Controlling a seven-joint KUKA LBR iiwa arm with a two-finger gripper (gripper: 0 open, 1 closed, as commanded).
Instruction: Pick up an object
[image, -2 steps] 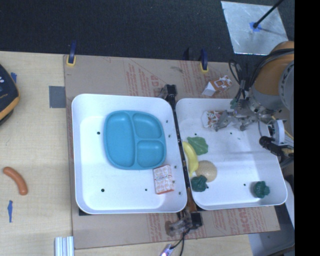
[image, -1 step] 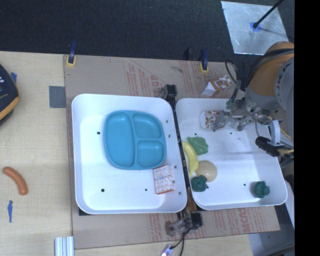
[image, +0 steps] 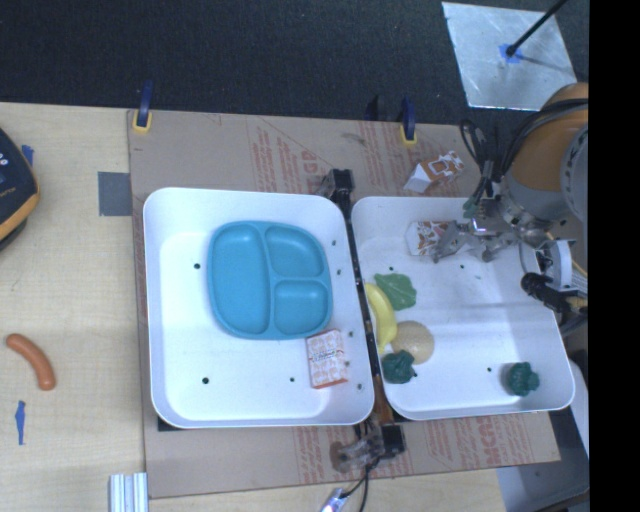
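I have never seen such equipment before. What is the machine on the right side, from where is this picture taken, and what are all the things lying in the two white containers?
One camera looks down at a slant on a bench. The grey machine with an orange band is a robot arm reaching in from the right. Its end effector, the metal grasping part, hangs over the far part of the right shallow white bin, close to a small printed packet. I see nothing held in it.

The left shallow white bin holds a blue plastic divided plate and a small white and red packet. The right bin holds a yellow banana, a green leafy piece, a beige round object and two dark green lumps. An orange sausage lies on the bench outside the bins.
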